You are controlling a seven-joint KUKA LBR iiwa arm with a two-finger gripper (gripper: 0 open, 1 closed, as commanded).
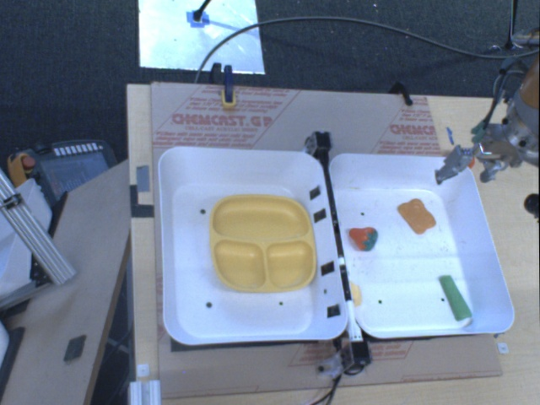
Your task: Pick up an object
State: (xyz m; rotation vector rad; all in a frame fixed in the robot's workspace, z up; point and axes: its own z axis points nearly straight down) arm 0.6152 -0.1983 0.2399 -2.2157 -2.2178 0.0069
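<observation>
The right bin [489, 251] holds an orange flat piece [417, 216], a small red object with green and orange on it [364, 238], and a green stick [455, 298] near its front right corner. A tiny pale yellow bit [355, 294] lies by the divider. My gripper [468, 167] hangs over the far right corner of the right bin, above and to the right of the orange piece. Its two fingers stand apart, open, with nothing between them.
The left bin [181, 226] bears a yellow divided tray [260, 243] in its middle. A black strip with clips [331, 234] runs between the bins. Cables cross the dark floor behind the bench, and a metal plate [201, 24] lies at the back.
</observation>
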